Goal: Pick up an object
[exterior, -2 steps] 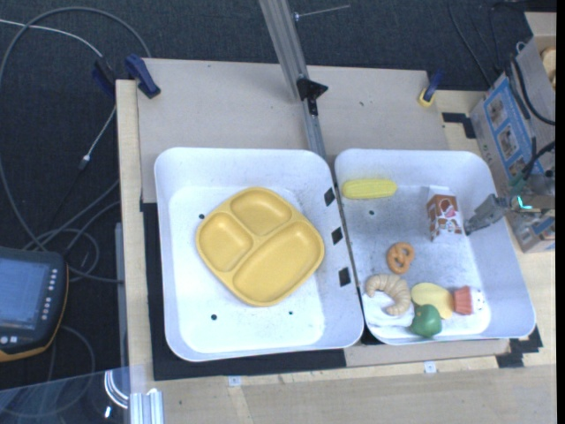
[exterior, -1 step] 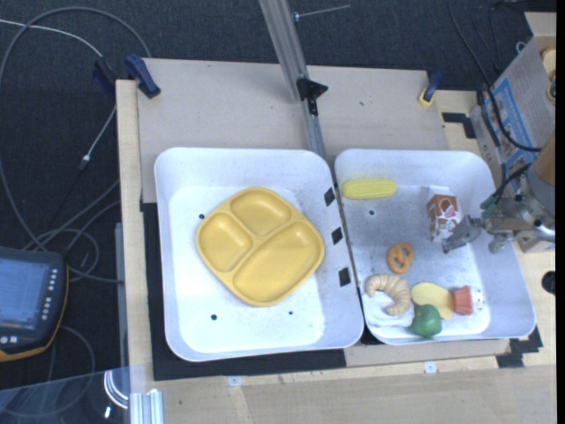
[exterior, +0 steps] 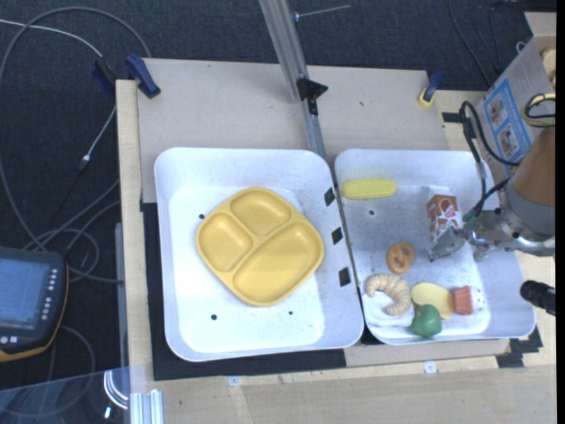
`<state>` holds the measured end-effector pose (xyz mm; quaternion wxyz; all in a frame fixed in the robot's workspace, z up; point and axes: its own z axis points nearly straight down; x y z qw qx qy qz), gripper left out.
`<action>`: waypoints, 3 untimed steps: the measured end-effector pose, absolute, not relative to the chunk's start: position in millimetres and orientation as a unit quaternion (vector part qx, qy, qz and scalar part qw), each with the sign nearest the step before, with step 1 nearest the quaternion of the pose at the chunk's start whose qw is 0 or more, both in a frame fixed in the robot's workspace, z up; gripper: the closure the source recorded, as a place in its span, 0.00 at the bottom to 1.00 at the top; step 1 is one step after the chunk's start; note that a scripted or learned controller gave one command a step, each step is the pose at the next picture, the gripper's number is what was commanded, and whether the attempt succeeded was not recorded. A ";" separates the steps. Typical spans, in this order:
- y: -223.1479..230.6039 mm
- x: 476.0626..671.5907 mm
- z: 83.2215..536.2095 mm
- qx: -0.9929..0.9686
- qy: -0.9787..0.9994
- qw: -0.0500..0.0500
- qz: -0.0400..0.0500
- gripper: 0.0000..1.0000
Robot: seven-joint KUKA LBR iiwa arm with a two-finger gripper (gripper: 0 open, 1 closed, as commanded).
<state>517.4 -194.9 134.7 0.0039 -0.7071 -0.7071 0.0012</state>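
Note:
My gripper [exterior: 457,249] hangs over the right bin [exterior: 494,170], near its right side, and it is open with nothing between its fingers. One grey finger [exterior: 444,246] points left, just below a red and white packet [exterior: 441,212]. An orange pretzel-shaped piece [exterior: 400,256] lies a little left of that finger. Along the bin's front edge lie a pale croissant [exterior: 390,291], a yellow fruit [exterior: 432,295], a green pepper [exterior: 425,321] and a small red and white piece [exterior: 466,300]. A yellow corn cob [exterior: 369,188] rests at the back left of this bin.
The left bin [exterior: 177,237] holds a yellow divided plate [exterior: 259,246]. A metal pole [exterior: 287,38] slants in from the top to the gap between the bins. The arm [exterior: 534,197] comes in from the right, with cables beside it.

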 end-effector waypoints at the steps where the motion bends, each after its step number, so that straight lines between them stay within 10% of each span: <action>1: -194.0 516.5 89.7 -0.707 -0.707 0.004 0.001 0.00; 2: -194.4 518.3 103.7 -0.707 -0.707 0.000 -0.001 1.00; 3: -191.3 517.3 167.1 -0.706 -0.708 -0.003 -0.002 1.00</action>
